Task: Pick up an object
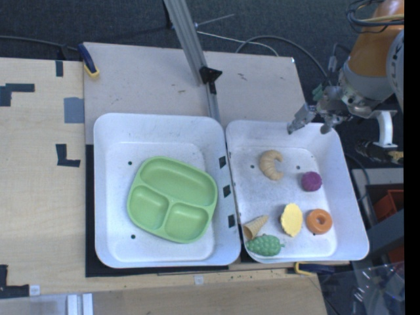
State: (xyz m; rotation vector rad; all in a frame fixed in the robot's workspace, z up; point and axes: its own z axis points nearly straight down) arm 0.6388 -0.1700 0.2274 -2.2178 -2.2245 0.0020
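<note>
1. Camera view, looking down on the counter point(151, 84) — two shallow white bins sit side by side. The left bin point(108, 176) holds a green divided plate point(172, 199) with three compartments, lying flat and a bit rotated.
2. The right bin point(341, 176) has all the small stuff: a tan croissant point(271, 164) near the upper middle, a purple ball-ish thing point(311, 181) just right of it, a yellow piece point(291, 220) lower down with an orange ring point(319, 221) just beside it on the right.
3. Along that bin's lower left there's an ice cream cone point(255, 226) lying tilted, and a green bumpy fruit point(264, 245) just below it, near the bin's bottom rim.
4. The arm point(374, 58) comes in from the right, and the pincer point(309, 123) hangs over the right bin's upper rim, well apart from every object. Its two fingers are spread with a clear gap — nothing between them.
5. A grey metal pole point(190, 38) runs diagonally from the top down to where the two bins meet.
</note>
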